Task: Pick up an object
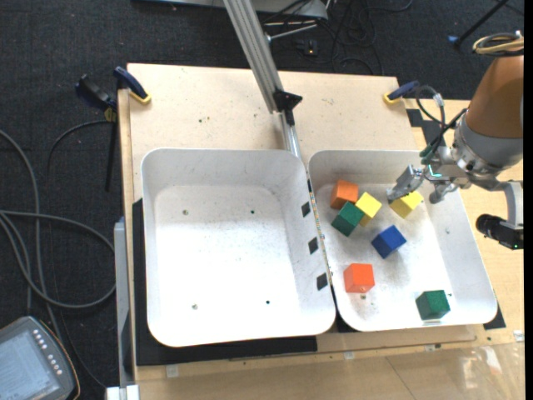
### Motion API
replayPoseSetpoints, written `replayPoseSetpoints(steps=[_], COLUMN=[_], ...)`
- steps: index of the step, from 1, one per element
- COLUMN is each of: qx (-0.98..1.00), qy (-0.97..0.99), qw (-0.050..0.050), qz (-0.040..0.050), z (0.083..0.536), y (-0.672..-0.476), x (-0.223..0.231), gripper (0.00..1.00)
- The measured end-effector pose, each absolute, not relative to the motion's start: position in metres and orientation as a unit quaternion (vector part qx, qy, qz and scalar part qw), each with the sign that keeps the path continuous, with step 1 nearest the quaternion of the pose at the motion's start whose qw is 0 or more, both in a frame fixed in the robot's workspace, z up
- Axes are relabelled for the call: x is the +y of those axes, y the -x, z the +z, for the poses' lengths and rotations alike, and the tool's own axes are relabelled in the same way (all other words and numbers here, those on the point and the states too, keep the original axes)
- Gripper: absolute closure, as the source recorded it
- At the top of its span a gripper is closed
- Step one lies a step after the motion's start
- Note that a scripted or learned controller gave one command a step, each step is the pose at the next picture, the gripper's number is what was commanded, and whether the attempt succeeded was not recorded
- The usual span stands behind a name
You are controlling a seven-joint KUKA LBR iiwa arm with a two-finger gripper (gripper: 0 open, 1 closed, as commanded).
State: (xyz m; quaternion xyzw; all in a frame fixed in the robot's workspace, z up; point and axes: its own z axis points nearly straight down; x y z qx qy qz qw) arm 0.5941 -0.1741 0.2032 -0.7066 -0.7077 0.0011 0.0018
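The claw (419, 185) is hanging over the upper part of the right bin (466, 257), reaching in from the right on the grey arm (491, 132) with its orange band. A yellow block (405, 203) is sitting right at the fingertips, apparently clamped between the two fingers and raised a little above the bin floor, though the slanted view is making the lift hard to judge.

Just to the left of the claw, three blocks are huddling together: an orange block (345, 194) farthest up, a second yellow block (367, 205) touching it, and a green block (349, 218) pressing against both from below. Below the claw and slightly to its left, a blue block (389, 241) is lying apart from the cluster. Farther down, another orange block (359, 277) is resting near the bin's left wall, and a dark green block (433, 304) is sitting close to the bin's lower rim, almost straight below the claw.

Well to the left of the claw, the left bin (166, 173) is lying beside the right one, their walls touching along the middle. Both bins are resting on the pale worktop (216, 107).
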Motion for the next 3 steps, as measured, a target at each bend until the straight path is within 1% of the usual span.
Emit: replayPoseSetpoints(steps=[1, 2, 3], qx=[-0.708, -0.707, -0.708], qy=[0.706, 0.707, 0.706], qw=[0.001, 0.001, 0.0], qz=[0.0002, 0.0013, -0.0012], z=[0.205, 0.162, 0.121], y=[-0.595, -0.597, -0.602], x=[-0.174, -0.174, -0.169], gripper=[0.0, 0.0, 0.0])
